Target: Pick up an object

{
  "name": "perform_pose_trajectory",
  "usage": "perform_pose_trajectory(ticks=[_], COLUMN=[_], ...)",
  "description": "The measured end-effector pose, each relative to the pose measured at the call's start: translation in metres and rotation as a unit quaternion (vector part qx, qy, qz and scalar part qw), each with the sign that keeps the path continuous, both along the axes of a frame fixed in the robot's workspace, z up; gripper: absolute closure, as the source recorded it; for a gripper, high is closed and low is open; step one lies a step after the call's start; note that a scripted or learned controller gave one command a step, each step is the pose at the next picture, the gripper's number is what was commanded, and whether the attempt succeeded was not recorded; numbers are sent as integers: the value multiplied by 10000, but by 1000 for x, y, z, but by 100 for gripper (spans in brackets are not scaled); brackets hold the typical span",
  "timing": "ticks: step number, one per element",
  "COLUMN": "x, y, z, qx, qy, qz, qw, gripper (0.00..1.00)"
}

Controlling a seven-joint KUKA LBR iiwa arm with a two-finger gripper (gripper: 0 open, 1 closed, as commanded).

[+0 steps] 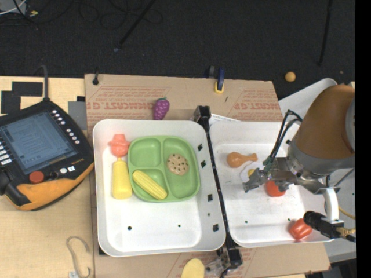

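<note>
My gripper [265,181] is low inside the right bin [255,225], coming in from the right under the grey wrist with the orange band. A red tomato [276,190] lies right under it, touching or nearly touching the gripper's right side. An orange-brown drumstick [240,159] lies just to the upper left of the gripper, and a small yellow piece [252,171] sits between the two. A red pepper [300,229] lies near the bin's front right corner.
The left bin [151,230] holds a green divided plate [164,146] with a cookie [177,164] and corn [149,184], a yellow bottle [120,179] and a pink toy [119,145]. Purple grapes [161,108] lie behind the bins, a yellow fruit [193,267] in front, and a teach pendant [40,149] at left.
</note>
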State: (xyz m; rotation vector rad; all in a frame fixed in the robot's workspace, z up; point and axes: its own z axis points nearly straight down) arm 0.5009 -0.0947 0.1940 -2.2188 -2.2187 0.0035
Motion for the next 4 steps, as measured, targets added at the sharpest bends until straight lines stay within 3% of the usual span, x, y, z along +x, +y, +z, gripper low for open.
perform_pose_trajectory(ticks=[2, 3, 4], x=[-3, -4, -8], y=[0, -3, -5], z=[-109, -96, -54], qx=[0, 4, -4], qy=[-2, -4, -21], qz=[5, -40, -29], qw=[10000, 10000, 10000], gripper=[0, 100, 100])
